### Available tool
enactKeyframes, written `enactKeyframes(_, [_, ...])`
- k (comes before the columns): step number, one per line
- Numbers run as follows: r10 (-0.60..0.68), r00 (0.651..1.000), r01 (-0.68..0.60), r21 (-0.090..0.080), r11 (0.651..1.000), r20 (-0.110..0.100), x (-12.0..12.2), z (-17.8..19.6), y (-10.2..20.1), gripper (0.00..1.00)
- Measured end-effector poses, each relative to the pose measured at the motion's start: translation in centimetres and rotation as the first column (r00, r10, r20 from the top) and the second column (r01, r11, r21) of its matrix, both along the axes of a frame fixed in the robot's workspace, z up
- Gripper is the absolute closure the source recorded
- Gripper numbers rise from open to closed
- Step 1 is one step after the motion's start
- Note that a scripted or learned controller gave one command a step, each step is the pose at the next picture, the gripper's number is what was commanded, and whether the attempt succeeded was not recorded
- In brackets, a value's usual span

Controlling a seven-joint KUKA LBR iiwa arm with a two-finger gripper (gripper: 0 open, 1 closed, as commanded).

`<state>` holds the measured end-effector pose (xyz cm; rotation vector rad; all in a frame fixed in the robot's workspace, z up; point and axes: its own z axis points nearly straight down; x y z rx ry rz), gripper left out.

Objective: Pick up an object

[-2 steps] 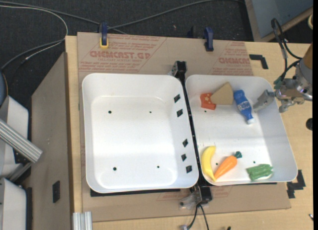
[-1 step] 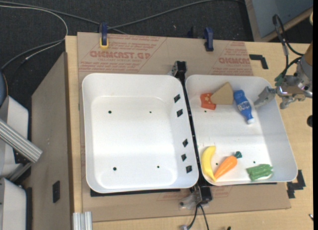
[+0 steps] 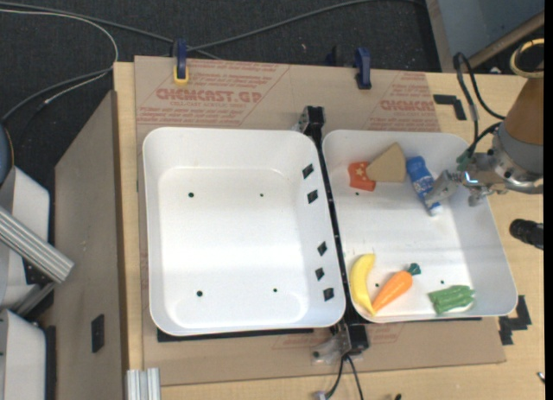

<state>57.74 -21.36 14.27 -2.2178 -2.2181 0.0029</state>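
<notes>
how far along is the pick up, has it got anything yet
Nothing looks lifted yet. The banana, carrot, green toy, red block and tan wedge all lie on the floor of the right bin. In hand: the gripper is low at the blue bottle, though whether it grips it is unclear. Left: a firm hold and the lift.

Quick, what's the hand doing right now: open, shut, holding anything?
Hand: over the right bin, right beside the blue bottle. Whether it is open, shut or holding the bottle cannot be told.
</notes>
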Motion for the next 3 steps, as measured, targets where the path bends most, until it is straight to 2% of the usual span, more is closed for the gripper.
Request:
enactKeyframes(1, [0.000, 1.000, 0.000, 0.000, 1.000, 0.000, 0.0, -5.2, 0.1, 0.00])
enactKeyframes(2, [0.001, 1.000, -0.001, -0.001, 1.000, 0.005, 0.1, -3.8, 0.1, 1.00])
enactKeyframes(3, [0.002, 1.000, -0.002, -0.005, 1.000, 0.013, 0.9, 2.4, -0.2, 1.00])
